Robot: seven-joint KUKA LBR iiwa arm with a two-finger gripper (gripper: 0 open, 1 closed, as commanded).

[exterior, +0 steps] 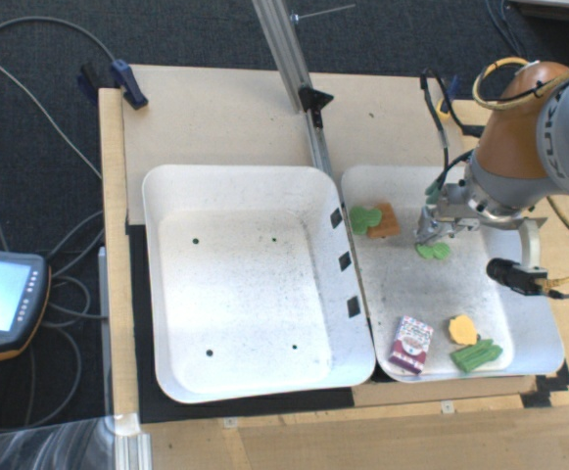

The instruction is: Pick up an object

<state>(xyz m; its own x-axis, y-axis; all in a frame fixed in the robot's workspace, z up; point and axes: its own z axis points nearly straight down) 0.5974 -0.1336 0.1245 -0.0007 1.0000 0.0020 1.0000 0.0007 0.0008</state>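
the gripper [431, 231] hung low in the right bin [534, 355], just at 12 o'clock of a small green piece [434, 252] and seemingly touching it. whether its claw was open or closed, i cannot tell. nothing looked lifted; gripping and raising remained.

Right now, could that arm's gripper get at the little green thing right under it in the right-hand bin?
Probably yes. The gripper hangs directly over the small green piece, which lies alone on open bin floor, apart from the green and orange pair nearby. Nothing stands between them.
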